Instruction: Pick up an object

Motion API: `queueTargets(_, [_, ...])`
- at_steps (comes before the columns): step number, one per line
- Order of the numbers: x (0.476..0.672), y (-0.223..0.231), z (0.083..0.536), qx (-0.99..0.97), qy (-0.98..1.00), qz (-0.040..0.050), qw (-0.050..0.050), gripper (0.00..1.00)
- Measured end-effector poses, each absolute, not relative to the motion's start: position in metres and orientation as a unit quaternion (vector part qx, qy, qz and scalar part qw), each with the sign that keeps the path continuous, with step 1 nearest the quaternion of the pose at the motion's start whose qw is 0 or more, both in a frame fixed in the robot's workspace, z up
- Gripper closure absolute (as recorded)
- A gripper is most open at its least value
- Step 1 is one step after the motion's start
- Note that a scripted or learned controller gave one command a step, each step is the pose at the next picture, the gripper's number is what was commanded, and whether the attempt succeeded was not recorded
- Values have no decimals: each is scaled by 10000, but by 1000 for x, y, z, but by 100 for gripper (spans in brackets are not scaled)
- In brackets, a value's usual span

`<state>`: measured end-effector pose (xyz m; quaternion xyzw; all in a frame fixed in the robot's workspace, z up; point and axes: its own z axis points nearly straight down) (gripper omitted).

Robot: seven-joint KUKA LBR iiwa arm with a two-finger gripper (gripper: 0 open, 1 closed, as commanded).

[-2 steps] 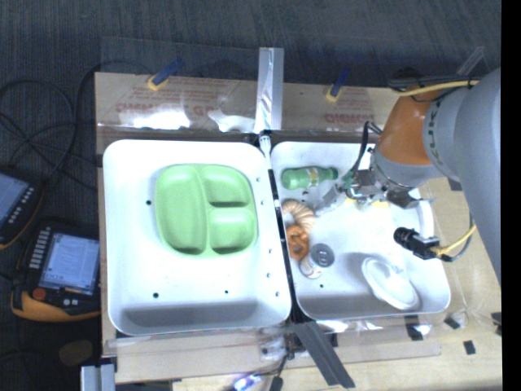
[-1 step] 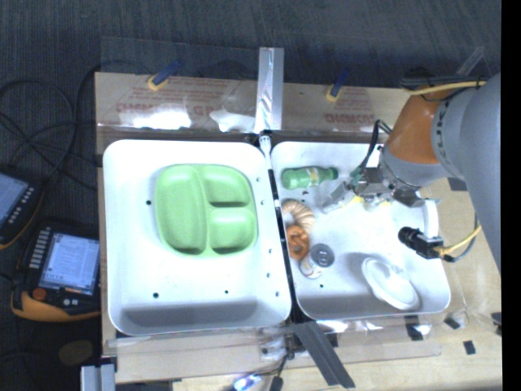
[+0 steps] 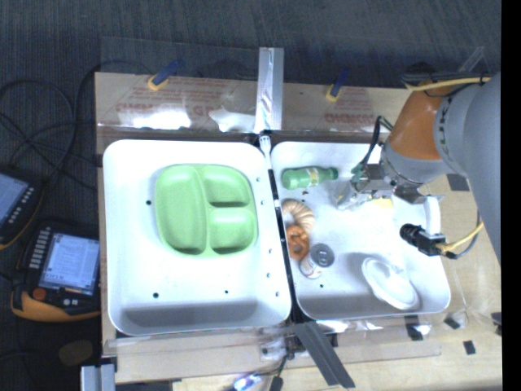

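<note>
You see the pincer (image 3: 358, 192) low over the upper part of the right bin (image 3: 431, 296), below the orange band of the arm (image 3: 423, 133). Whether it grips anything cannot be told from this view.

Contents of the right bin, placed relative to the pincer:
- A green bottle (image 3: 308, 177) lies on its side just to the left of the pincer, near the bin's upper-left corner. It has a white label area and a lighter cap end pointing toward the pincer.
- A tan ridged shell-like object (image 3: 298, 213) lies further left and lower, against the bin's left wall.
- An orange item (image 3: 296, 239) sits directly below the shell-like object, touching it.
- A small round metallic piece (image 3: 322, 257) lies below and to the left of the pincer.
- A white rounded object (image 3: 387, 280) lies well below the pincer, toward the lower right.

The left bin (image 3: 130, 300), well to the left of the pincer, holds a green divided tray (image 3: 203, 210) with three compartments. Both bins rest on the surface (image 3: 122, 104).
</note>
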<state>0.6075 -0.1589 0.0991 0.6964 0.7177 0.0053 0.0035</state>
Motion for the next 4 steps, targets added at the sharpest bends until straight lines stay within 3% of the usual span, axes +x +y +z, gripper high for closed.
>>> queueTargets(1, [607,-159,99,6964,7176,53,33,0])
queueTargets(2, [608,-157,107,6957,7183,61,19,100])
queueTargets(3, [608,-157,107,6956,7184,61,18,0])
queueTargets(4, [558,-104,90,6426,7662,16,69,0])
